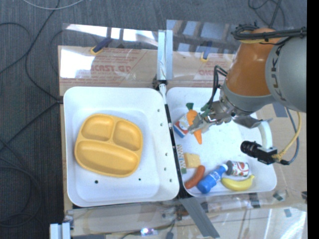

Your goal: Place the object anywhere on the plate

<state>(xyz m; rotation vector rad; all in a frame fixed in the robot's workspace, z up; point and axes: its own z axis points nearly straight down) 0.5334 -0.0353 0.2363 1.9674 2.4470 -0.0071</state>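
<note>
A yellow plate (108,144) with three compartments lies in the left bin (79,193). My gripper (203,121) hangs low over the upper left part of the right bin (266,183). It is right at an orange carrot (191,117) with a green top, and a small white, red and blue packet (180,128) lies just left of that. The gripper's body covers part of the carrot, and an orange tip (199,136) sticks out below it. Whether anything is held is hidden.
Near the right bin's front edge lie a yellow cracker-like square (192,160), a red sausage (194,177), a blue bottle (211,179), a red and white can (239,169) and a banana (237,183). A raised divider (170,133) separates the bins.
</note>
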